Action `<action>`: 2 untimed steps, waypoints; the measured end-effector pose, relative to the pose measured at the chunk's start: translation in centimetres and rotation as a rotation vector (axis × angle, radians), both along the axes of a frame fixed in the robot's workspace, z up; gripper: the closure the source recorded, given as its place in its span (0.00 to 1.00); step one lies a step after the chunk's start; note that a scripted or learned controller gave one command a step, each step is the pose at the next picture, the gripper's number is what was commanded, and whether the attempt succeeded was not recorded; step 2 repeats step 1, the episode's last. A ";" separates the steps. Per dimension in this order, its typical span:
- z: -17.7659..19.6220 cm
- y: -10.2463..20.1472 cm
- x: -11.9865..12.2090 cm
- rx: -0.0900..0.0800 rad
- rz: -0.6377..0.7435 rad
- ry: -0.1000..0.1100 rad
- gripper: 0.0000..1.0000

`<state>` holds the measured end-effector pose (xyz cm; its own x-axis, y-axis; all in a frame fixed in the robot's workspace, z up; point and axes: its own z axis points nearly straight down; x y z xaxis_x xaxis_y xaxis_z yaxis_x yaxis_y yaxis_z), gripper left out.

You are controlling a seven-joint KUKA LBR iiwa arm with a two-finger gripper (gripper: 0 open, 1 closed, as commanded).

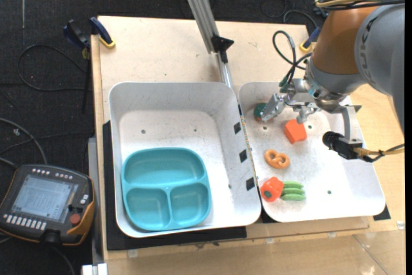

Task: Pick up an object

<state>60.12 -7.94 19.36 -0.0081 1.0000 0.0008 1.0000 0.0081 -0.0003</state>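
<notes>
In the right bin (347, 193) lie an orange block (295, 131), a pretzel-shaped piece (277, 158), an orange pepper (271, 189), a green pod (293, 191) and a small dark green piece (259, 113). My gripper (288, 109) hangs over the bin's far left part, just beyond the orange block. It is open, with nothing between its fingers. Its left finger (273, 106) is close beside the dark green piece.
The left bin (129, 106) holds a teal divided tray (166, 188). A slanted metal pole (203, 6) crosses above the wall between the bins. Cables run along the arm. A teach pendant (42, 203) lies on the floor to the left.
</notes>
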 end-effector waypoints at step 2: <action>0.2 11.0 6.7 0.003 0.002 -0.004 0.00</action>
